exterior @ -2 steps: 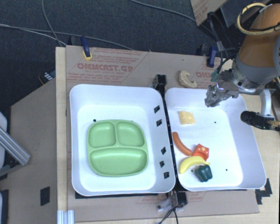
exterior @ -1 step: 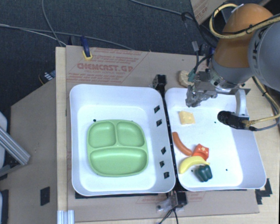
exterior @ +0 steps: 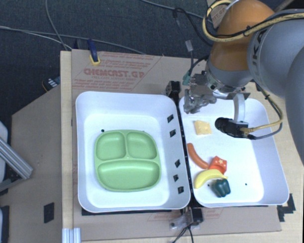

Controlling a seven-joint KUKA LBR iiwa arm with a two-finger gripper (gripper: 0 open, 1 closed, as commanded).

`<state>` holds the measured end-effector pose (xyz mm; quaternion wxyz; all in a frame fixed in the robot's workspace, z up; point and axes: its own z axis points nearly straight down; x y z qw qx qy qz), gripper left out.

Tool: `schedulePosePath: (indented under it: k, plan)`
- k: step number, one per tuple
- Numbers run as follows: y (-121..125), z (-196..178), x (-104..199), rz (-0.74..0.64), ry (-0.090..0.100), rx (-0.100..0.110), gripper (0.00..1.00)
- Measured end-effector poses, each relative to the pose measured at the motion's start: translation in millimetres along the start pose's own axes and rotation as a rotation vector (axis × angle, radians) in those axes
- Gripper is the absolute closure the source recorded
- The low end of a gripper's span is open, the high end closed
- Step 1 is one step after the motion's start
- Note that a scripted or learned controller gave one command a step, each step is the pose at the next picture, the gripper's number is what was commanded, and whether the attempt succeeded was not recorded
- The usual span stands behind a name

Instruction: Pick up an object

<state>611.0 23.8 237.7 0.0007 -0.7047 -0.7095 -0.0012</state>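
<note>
The things to pick lie in the right bin, all toward its left half: a pale yellow cheese wedge near the far end and, closer to the camera, an orange-red sausage lying at a slant. Beyond it a small cluster sits near the front edge, made up of a red piece, a yellow banana and a dark green pepper, with the banana touching both of the others. The gripper hangs over the bin's far left corner, just beside the cheese wedge and close to the wall shared by the two bins, but whether it is wide or narrow cannot be told from this angle. The arm reaches in from the right, its orange band above the wrist. The left bin holds a green divided plate lying flat in its middle. Both bins rest on a brown board with red print.
</note>
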Motion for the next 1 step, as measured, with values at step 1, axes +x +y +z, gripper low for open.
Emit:
schedulePosePath:
  k: [1]
  plan:
    - [21.3,11.3,56.6,0.001,-0.001,-0.001,1.00]
